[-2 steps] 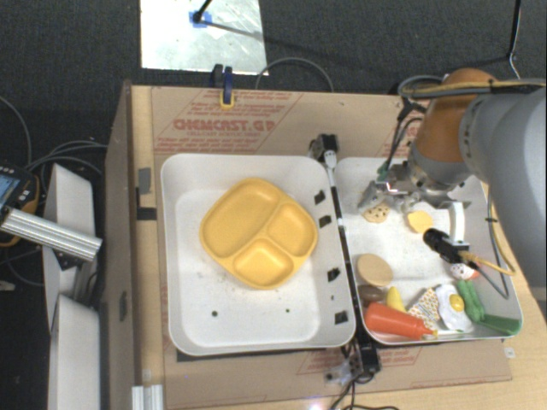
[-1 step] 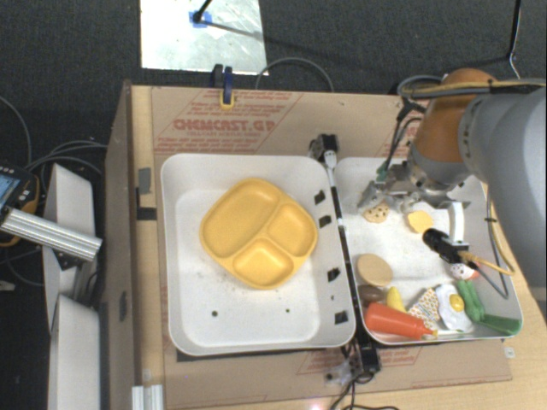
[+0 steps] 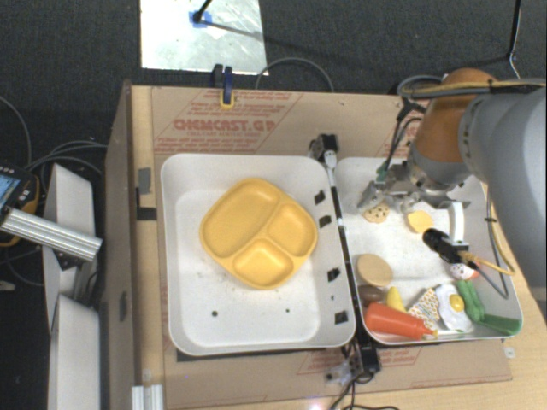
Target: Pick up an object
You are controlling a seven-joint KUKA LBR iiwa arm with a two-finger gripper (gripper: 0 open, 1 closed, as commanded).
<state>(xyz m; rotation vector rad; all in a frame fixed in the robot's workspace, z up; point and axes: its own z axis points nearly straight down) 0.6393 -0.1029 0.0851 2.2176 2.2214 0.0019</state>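
While poised over the right bin (image 3: 402,254) by a speckled cookie (image 3: 374,214), gripper (image 3: 382,192) state: cannot tell; smooth divided yellow plate (image 3: 258,231) left.

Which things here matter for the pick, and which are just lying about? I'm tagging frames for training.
For the pick: gripper, cookie, yellow piece, carrot, fried egg, right bin.

Lying about: yellow divided plate, left bin, blue clamp.

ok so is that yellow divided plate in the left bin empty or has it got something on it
Empty. The yellow plate lies flat in the left bin, and all three of its compartments show bare yellow; the toy foods lie in the right bin.
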